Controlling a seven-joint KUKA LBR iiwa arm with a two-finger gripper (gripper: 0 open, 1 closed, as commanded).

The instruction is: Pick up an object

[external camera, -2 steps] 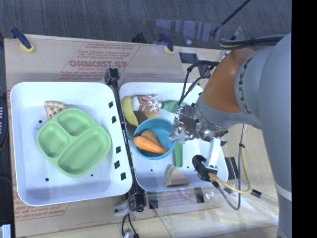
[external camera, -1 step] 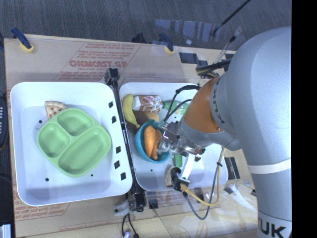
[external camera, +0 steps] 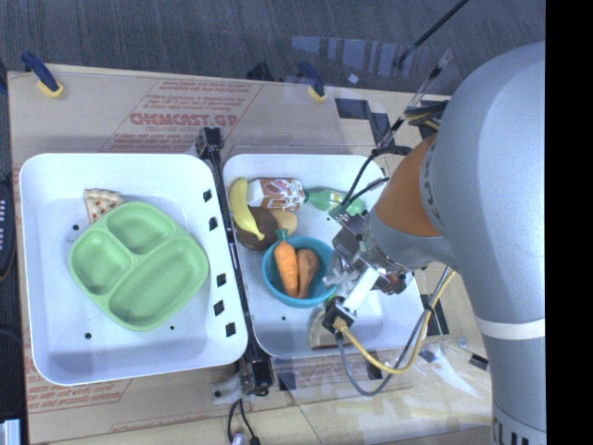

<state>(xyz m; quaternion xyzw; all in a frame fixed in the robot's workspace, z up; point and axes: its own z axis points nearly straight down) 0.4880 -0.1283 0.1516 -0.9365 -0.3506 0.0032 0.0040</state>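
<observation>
Down by front rim of right bin (external camera: 278,336), hand (external camera: 341,281) just beside blue bowl (external camera: 269,272), grip indiscernible

One fixed camera sits above the bench (external camera: 176,109) and looks down at a slant, the bench's far edge along the upper frame. It is near enough that the left bin (external camera: 42,267) and right bin (external camera: 287,336) span the middle, while the grey arm (external camera: 491,184) looms large at frame right
</observation>
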